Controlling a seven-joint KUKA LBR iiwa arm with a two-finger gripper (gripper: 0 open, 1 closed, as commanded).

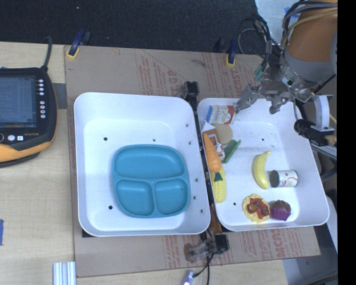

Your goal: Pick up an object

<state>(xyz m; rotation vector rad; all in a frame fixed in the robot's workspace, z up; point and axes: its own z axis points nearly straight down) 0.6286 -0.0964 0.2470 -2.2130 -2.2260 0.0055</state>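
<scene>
We see a light wooden bench (24,218) with a brown cardboard sheet (136,64) spread over its middle, held at the far edge by two clamps (76,43). On the cardboard, two white bins sit side by side, touching: the left bin (95,117) and the right bin (311,200). At the bench's left edge rests a control tablet (15,114) with an orange underside, and a small blue mark (0,231) lies nearer us.

Blue divided tray (150,180) sitting in left white bin (89,159); teach pendant (18,114) lying on surface (29,218) at far left.
</scene>
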